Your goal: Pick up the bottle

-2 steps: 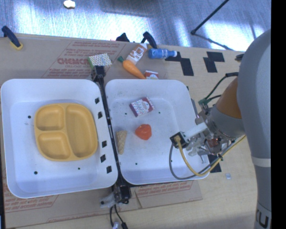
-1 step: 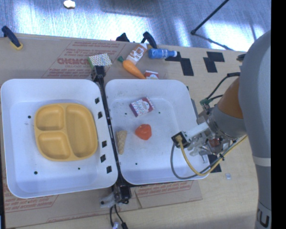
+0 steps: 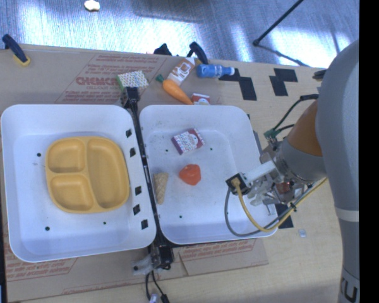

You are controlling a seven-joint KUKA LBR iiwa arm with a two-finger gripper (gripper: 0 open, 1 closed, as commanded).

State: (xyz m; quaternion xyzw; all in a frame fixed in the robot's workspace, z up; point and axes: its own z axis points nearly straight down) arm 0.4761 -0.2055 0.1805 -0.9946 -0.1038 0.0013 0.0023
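A blue bottle (image 3: pixel 213 71) lies on its side on the cardboard behind the right bin (image 3: pixel 240 122), outside both bins. Just left of it lies a small white and orange bottle (image 3: pixel 182 71), also outside the bins. My gripper (image 3: pixel 265 191) hangs low over the right bin's right rim, far in front of both bottles, with a yellow cable looped beneath it. Nothing shows held in it.
In the right bin lie a maroon carton (image 3: pixel 187 141), a red fruit (image 3: pixel 190 175) and a beige cone (image 3: pixel 160 187). The left bin (image 3: pixel 19 137) holds a yellow divided plate (image 3: pixel 86 173). An orange carrot (image 3: pixel 175 91) and a green sponge (image 3: pixel 132 79) lie behind the bins.
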